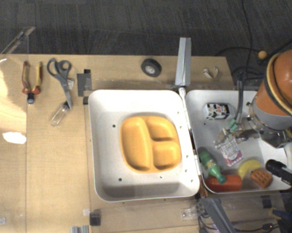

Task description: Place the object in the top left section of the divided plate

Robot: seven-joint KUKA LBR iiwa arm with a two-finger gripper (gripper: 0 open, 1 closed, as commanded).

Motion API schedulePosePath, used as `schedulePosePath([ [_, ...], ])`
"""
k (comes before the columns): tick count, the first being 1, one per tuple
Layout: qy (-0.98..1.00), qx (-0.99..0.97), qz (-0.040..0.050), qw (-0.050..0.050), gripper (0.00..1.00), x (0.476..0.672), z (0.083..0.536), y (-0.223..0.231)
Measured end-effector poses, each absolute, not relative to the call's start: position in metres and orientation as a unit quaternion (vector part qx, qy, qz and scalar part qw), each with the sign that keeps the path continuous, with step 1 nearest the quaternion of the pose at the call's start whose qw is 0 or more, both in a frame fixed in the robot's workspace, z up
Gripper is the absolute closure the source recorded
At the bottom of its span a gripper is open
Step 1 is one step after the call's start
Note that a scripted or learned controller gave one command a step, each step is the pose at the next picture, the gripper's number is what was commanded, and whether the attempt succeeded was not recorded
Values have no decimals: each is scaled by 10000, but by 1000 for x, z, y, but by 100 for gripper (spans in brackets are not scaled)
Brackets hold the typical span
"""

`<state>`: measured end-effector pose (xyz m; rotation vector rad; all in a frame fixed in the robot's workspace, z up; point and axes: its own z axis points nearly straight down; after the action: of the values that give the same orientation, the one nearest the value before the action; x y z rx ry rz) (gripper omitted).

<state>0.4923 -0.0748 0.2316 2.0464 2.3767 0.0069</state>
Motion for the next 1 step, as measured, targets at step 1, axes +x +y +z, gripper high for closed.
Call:
schedulePosePath([
  [1, 8114, 5845, 21, 21, 100, 555, 261, 28],
])
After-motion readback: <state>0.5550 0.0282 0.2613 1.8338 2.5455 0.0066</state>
